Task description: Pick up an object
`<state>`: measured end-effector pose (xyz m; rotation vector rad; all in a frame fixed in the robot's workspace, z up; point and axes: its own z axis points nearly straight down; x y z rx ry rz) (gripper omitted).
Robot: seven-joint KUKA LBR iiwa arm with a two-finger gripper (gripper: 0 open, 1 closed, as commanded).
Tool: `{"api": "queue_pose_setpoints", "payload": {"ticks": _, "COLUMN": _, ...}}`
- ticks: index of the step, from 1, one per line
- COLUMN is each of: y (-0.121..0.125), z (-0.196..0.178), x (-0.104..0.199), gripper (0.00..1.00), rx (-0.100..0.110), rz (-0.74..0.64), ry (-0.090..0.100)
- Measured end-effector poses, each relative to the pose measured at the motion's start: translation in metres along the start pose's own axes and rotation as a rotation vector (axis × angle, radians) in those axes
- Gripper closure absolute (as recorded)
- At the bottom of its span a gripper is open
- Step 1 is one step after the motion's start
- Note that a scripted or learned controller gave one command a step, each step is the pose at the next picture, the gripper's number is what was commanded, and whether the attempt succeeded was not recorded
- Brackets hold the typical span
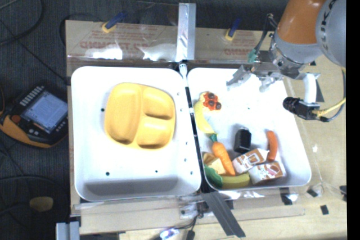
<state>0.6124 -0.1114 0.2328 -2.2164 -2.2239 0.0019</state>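
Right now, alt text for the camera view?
The gripper hangs open over the far end of the right bin, holding nothing; a carrot, banana and other toys crowd its near end. A yellow divided tray lies in the left bin.

Toy foods crowd the right bin's [292, 137] six o'clock end. An orange carrot [224, 158] lies slanted. Two small cartons [259, 166] sit at its three o'clock.

The arm [315, 14] enters from the upper right of the frame, its orange band above the grey wrist. The gripper [254, 80] hangs right of centre in the upper half, its two fingers spread apart, nothing between them.
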Motion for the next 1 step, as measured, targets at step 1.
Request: {"api": "queue_pose_setpoints", "payload": {"ticks": 1, "y": -0.0088, "z": -0.0883, "x": -0.0326, "gripper": 0.0, "rx": -0.002, "rz": -0.114, "ry": -0.002}}
